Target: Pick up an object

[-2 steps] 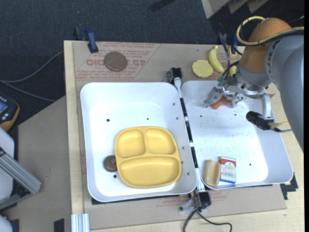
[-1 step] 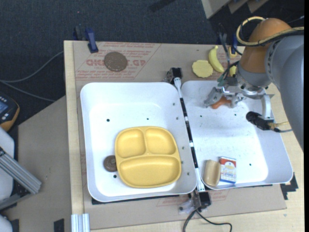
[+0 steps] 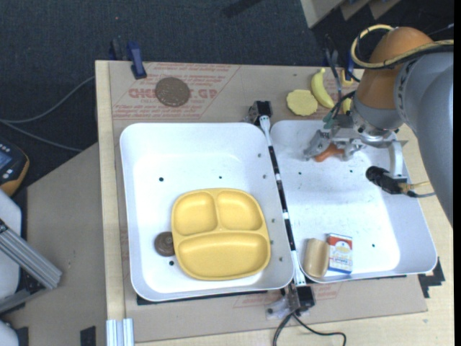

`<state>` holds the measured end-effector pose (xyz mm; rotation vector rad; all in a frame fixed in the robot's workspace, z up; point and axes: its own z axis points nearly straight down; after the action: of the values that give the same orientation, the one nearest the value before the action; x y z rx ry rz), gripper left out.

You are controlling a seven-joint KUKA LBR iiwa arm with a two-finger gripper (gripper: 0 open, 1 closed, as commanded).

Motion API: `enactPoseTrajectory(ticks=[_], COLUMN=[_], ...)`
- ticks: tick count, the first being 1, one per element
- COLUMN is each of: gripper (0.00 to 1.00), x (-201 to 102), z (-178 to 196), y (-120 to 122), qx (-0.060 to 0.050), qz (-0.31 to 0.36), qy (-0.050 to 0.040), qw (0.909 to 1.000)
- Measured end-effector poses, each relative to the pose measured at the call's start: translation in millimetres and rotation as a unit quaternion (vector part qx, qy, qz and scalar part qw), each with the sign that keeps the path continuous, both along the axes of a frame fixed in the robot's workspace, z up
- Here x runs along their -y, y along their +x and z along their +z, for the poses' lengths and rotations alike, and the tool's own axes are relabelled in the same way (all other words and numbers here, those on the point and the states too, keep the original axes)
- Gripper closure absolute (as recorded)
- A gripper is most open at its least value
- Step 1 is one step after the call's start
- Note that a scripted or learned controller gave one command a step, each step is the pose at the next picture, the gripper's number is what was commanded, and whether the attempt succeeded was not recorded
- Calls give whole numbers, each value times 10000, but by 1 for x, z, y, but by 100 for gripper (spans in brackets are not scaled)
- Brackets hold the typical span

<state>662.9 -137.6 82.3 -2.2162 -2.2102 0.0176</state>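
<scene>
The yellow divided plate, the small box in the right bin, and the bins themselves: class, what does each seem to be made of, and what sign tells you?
Yellow divided plate: probably moulded plastic, matte, with soft rounded ridges and one even colour.
Small box: likely printed cardboard, with flat faces, sharp edges and red, white and blue print.
Bins: seemingly thin white plastic, smooth with a faint sheen, rounded corners and raised rims.

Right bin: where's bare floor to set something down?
The right bin is bare across its middle, between the gripper over the small orange object at the far end and the small carton and tan cup at the near edge. Those two ends are crowded.
</scene>
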Motion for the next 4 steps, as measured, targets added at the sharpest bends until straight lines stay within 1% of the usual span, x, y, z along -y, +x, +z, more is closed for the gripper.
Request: enactPoseTrajectory(ticks=[2, 4], gripper=[0, 0], x=[-5, 51], z=[0, 0], y=[0, 1], qx=[4, 36], qz=[-2, -6], qy=[-2, 6], qw=[10000, 10000])
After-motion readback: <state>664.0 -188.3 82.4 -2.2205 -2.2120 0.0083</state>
